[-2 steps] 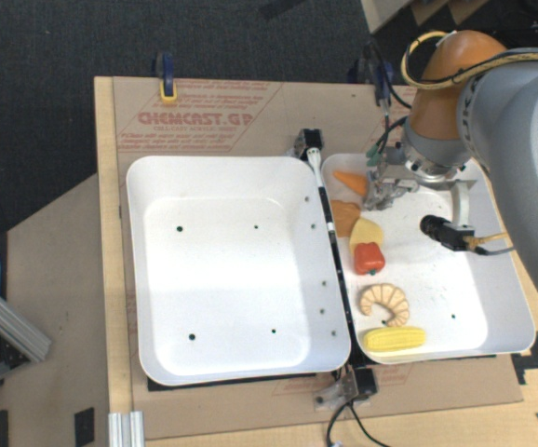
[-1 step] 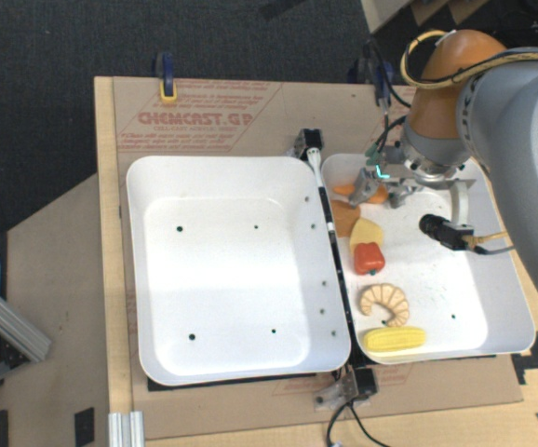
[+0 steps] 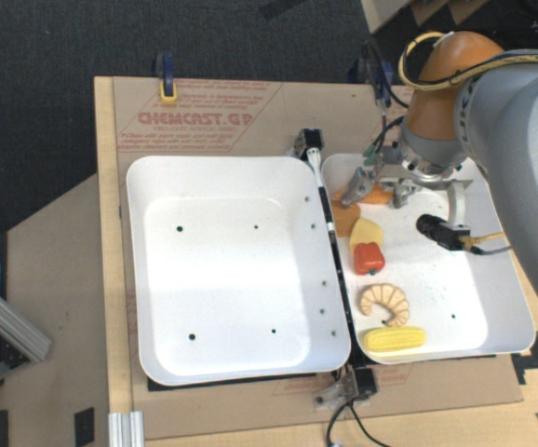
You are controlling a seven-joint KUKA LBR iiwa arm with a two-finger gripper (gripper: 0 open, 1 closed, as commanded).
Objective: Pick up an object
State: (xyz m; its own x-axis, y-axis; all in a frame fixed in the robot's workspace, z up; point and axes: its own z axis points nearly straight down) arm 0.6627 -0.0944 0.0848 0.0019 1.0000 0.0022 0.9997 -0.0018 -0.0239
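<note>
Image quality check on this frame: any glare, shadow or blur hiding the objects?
Camera view: even light, left bin slightly washed out, no hard glare; arm near lens, soft; gripper shades the orange piece; corn and croissant sharp.

From my remote station I saw the bench [image 3: 204, 119] as a brown board with red lettering printed across its far strip. A blue and yellow clamp [image 3: 166, 75] gripped its far edge near the left corner. Two shallow white bins sat directly on the board, touching along their inner sides. The left bin [image 3: 232, 268] was the larger one and covered most of the board's middle. The right bin [image 3: 455, 315] sat toward the right edge, its near right corner reaching out to the board's edge. A black clip [image 3: 308, 142] stood at the far end of the seam between them, and another black fitting [image 3: 357, 382] at the near end.
</note>
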